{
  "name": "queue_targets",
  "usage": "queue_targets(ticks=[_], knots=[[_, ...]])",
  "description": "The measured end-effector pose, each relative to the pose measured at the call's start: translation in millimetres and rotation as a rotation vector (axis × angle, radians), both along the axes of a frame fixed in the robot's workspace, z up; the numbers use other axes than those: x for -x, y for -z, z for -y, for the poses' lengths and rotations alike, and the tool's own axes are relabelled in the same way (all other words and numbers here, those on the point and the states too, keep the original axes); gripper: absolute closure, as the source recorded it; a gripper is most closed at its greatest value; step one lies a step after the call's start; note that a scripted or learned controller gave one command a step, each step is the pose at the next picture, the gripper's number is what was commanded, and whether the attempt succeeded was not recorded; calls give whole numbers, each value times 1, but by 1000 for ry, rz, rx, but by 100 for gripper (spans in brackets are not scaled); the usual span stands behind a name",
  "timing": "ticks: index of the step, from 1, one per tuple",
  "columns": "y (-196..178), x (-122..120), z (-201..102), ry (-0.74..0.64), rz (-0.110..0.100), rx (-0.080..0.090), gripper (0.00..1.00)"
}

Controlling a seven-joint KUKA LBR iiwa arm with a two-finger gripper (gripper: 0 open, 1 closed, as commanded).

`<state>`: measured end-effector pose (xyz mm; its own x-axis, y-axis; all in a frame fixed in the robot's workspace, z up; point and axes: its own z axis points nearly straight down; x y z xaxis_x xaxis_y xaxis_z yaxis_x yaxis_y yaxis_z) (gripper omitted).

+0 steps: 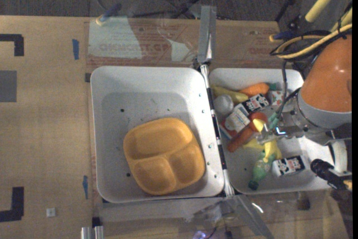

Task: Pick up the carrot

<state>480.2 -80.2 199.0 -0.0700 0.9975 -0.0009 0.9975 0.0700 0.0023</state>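
Two white bins sit side by side on the wooden table [50, 137]. Left bin [106, 87] holds a yellow-orange divided plate [163, 155] w/ 3 compartments, lying toward the bin's near-right part, tilted relative to the bin walls.

Right bin [302, 173] is cluttered. One carrot [254, 88] lies near the far wall, tip pointing left, just beside a yellow banana-like piece [229, 93] and a grey rounded item [224, 103]. A second carrot [245, 138], redder, lies diagonally mid-bin, thin end toward the left wall, thick end up by the tool. Small cow-print cartons: one [258, 102] near the far carrot, one [289, 165] at the near side, plus a white carton [237, 118] w/ dark label btwn them. A green bottle [259, 172] lies near the front wall, a yellow banana [271, 149] just above it.

Arm comes in from the right, orange band [334, 78] large over the bin's right side. Tool [271, 125] is down among the items, right at the thick end of the mid-bin carrot; can't tell how wide it stands or whether anything is in its grip, too blurred and crowded
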Motion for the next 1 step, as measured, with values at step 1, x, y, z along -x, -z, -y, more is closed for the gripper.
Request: queue_targets(ticks=[1], knots=[[1, -22, 25, 208, -1, 0, 100]])
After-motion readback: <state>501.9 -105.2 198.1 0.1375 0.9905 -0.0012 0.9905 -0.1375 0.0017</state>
